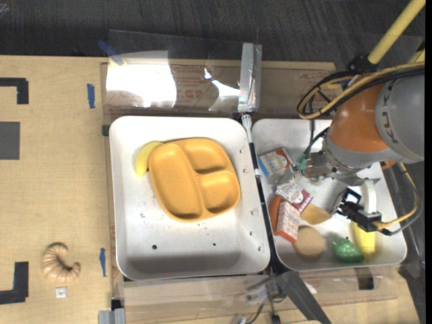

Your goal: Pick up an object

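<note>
Objects crowd the right bin (395,245); tool (307,171) hangs over packets (291,193) at centre-right, its opening impossible to tell. Best descend straight onto one isolated piece.

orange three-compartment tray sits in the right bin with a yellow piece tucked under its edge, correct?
Not quite: the camera view shows the orange three-compartment plastic tray in the left shallow white bin, not the right one. The yellow piece does peek out from under its left edge.
</note>
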